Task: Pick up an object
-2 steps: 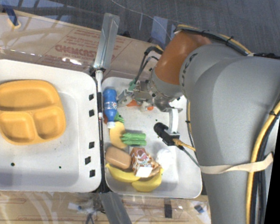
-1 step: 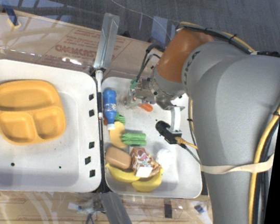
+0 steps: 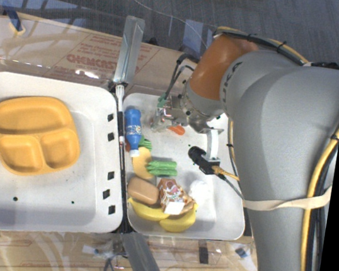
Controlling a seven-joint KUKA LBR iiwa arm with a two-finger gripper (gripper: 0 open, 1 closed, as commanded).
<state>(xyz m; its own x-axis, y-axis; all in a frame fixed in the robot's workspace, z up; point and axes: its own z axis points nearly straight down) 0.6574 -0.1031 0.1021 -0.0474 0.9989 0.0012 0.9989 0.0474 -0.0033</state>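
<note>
My gripper (image 3: 167, 116) is low over the far end of the right bin (image 3: 230, 206), under the arm's orange band. A small orange piece (image 3: 177, 129) lies just to its right and a small green bit (image 3: 161, 102) shows at its upper left. A blue bottle (image 3: 132, 128) lies to the left of the gripper along the bin's left wall. Nearer the camera lie a green piece (image 3: 162, 167), a brown bun (image 3: 143, 192), a printed packet (image 3: 173, 197) and a yellow banana (image 3: 163, 217). The wrist hides what sits right under the gripper.
In the left bin (image 3: 31, 205) rests a yellow divided tray (image 3: 32, 134). A small yellow piece (image 3: 142, 162) and a green sliver (image 3: 146, 143) sit by the divider between the bins. The grey arm covers the right bin's right side.
</note>
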